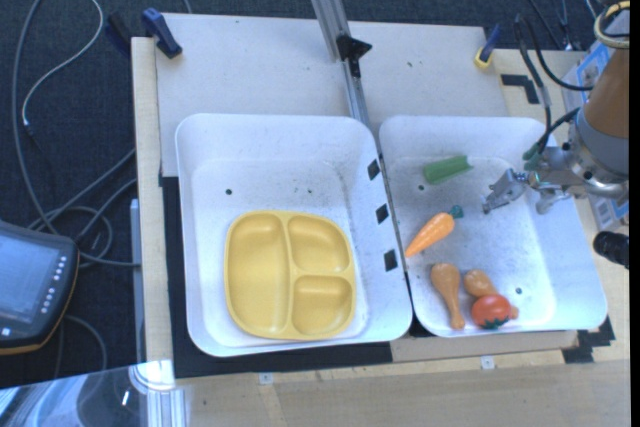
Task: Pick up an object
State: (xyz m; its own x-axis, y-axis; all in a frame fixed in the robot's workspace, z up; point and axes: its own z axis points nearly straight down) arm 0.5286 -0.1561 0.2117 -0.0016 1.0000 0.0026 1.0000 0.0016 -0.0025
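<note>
Low in the right bin [570,245], toward the bottom of the frame, a tomato [490,311] touches a drumstick [450,293]; both look like light, hard, slick plastic. Above them the carrot [430,233] lies free, best pinched across its thick middle. Higher, a green piece [445,168]. At mid right the tool [503,191] hangs with nothing between its spread fingers

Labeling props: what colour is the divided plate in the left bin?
Yellow; the plate shows best in the camera view.
</note>
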